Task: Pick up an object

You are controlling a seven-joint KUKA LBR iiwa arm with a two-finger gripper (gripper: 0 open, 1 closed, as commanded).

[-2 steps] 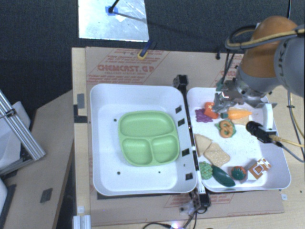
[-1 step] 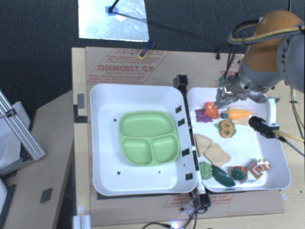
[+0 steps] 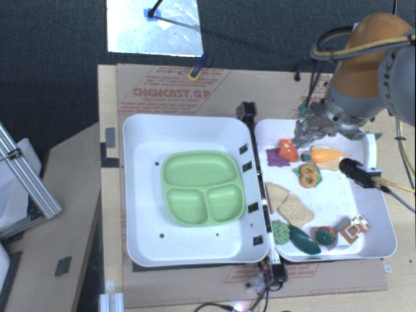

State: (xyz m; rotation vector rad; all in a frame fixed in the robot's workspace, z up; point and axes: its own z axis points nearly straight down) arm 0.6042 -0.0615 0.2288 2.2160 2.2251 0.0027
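Seen from above, the tabletop (image 3: 78, 174) holds two white bins. The left bin (image 3: 140, 174) has a green tray (image 3: 200, 187) in it. The right bin (image 3: 377, 220) holds toy foods. The gripper (image 3: 304, 135) hangs just above a red toy (image 3: 288, 151), beside an orange carrot (image 3: 326, 155). I cannot tell how its jaws stand.

The setting is a robotics laboratory test cell. Indicators: two white bins (image 3: 188, 125) mounted side by side on a cardboard-covered bench (image 3: 169, 90) at frame centre; an industrial arm (image 3: 370, 64) with exposed cabling at upper right; aluminium framing (image 3: 23, 181) at left edge; dark fabric backdrop (image 3: 52, 31) across the top; toy food items (image 3: 305, 200) as test objects.
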